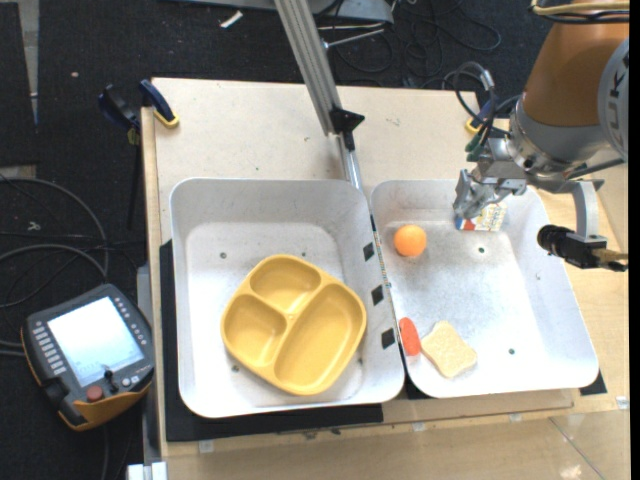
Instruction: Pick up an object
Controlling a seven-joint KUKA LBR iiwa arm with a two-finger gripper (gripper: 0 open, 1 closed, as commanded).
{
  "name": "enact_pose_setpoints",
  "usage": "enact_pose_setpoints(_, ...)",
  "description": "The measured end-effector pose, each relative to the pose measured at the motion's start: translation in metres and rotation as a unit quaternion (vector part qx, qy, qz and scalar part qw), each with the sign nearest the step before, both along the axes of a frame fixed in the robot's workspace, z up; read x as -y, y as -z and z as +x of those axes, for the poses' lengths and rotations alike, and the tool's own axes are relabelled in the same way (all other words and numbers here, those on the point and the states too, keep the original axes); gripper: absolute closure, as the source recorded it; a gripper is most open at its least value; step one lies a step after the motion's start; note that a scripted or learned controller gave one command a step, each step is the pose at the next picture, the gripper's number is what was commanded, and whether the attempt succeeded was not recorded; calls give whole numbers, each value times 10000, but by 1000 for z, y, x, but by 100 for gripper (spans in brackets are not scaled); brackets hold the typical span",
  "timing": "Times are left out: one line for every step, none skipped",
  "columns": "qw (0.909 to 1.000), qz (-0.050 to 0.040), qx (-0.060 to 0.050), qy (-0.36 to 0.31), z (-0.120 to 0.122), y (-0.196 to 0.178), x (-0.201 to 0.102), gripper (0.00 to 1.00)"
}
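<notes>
- The jaws of the gripper [474, 214] hang low over the far end of the right bin [560, 313]; whether they are released or clenched I cannot tell.
- A small white and red thing [486, 220] sits right under them, against the far wall, so the wall could block a finger.
- The orange ball [409, 241] lies nearby and may roll if nudged.
- The bread slice [449, 349] and red piece [409, 335] lie well apart, near the front.
- The yellow plate [293, 323] sits in the left bin [190, 268].
</notes>
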State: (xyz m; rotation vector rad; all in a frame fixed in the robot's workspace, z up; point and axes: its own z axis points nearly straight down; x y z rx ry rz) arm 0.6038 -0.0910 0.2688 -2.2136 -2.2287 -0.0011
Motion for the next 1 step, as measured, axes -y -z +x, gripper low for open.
enact_pose_setpoints(10000,4,-6,-4,-11,-2,-49,100)
